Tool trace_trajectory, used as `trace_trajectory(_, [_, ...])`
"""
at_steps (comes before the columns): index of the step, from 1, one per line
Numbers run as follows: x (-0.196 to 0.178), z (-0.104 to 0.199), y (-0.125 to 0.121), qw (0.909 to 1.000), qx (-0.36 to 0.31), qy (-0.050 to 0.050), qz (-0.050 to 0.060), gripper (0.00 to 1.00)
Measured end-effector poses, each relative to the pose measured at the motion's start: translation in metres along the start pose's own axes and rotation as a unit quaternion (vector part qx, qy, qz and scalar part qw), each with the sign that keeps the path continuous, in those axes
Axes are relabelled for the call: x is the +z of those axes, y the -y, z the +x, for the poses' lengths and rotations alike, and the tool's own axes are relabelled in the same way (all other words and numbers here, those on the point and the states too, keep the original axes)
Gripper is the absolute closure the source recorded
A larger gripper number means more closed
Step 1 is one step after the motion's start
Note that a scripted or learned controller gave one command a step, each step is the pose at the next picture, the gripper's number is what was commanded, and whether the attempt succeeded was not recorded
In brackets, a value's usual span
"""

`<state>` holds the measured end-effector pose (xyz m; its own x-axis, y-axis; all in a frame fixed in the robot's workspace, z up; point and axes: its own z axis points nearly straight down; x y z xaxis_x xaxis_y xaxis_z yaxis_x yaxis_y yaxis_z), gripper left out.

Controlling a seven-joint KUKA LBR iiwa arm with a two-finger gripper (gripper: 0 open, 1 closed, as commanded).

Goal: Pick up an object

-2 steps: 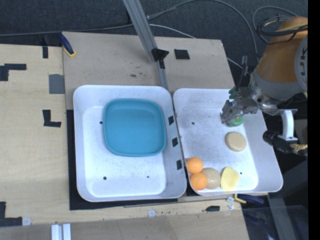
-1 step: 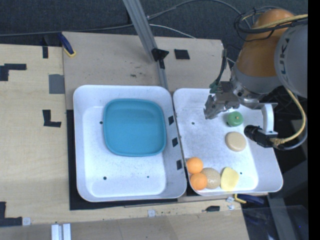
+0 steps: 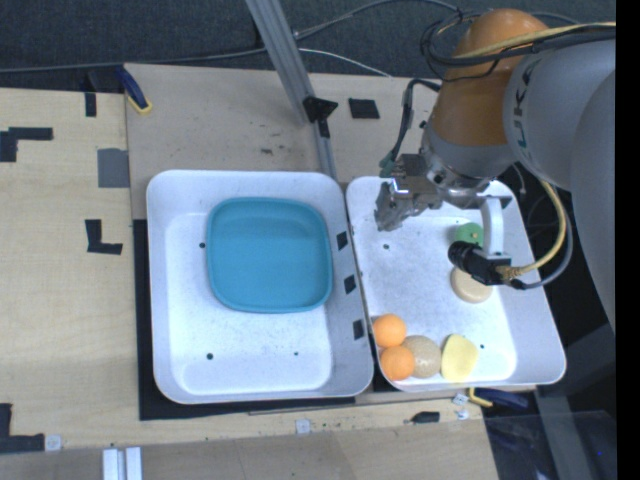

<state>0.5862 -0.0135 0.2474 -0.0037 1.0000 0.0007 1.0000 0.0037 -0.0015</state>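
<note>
My gripper [image 3: 392, 211] hangs over the back left part of the right bin [image 3: 530, 343], above bare white floor. Nothing shows in its grasp. At that bin's front lie two orange balls [image 3: 390, 330] [image 3: 398, 363], a beige round piece [image 3: 425, 356] and a yellow piece [image 3: 460, 357], bunched close together. A cream round piece [image 3: 471, 287] lies toward the bin's right side, with a green piece [image 3: 468, 234] behind it, partly covered by the arm's black fitting [image 3: 466, 256].
The left bin [image 3: 175, 298] holds a blue square plate [image 3: 269, 254]. A grey metal post [image 3: 290, 63] slants down to the gap between the bins at the back. The bulky arm [image 3: 500, 78] and its cables overhang the right bin's back right.
</note>
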Motion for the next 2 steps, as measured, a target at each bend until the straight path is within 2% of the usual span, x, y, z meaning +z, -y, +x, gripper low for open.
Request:
trace_trajectory(1, [0.006,0.060,-0.001,1.0000,-0.001,0.000,0.000,1.00])
trace_trajectory(2, [0.025,0.111,-0.014,1.0000,0.000,0.000,0.000,1.00])
